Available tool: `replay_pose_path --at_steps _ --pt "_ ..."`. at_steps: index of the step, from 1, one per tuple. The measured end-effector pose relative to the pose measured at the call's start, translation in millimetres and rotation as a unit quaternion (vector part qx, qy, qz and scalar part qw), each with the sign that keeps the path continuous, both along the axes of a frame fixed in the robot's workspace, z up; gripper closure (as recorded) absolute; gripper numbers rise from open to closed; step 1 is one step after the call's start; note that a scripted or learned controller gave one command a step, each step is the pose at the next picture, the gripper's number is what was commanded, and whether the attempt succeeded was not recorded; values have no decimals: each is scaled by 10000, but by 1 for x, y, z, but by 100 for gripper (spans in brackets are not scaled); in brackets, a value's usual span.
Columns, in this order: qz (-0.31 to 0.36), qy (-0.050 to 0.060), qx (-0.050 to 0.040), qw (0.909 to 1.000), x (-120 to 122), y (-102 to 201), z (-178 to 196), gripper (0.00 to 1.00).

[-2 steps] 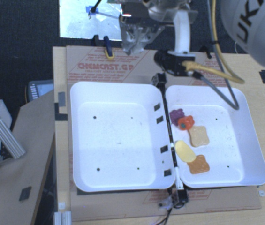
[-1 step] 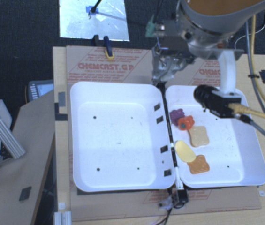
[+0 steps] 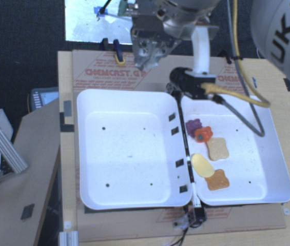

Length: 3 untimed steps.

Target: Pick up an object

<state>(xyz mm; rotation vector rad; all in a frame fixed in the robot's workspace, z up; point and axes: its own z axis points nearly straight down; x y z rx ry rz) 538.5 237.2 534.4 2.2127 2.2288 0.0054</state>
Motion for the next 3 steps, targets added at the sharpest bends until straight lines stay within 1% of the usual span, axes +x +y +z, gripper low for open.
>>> replay_pose_path --at_steps 1,2,3 --pt "-35 89 -41 9999 23 -4 -230 100" --pt "-15 2 2 10000 1 -5 -179 100" --pt "-47 -102 12 9999 123 -20 -42 100"
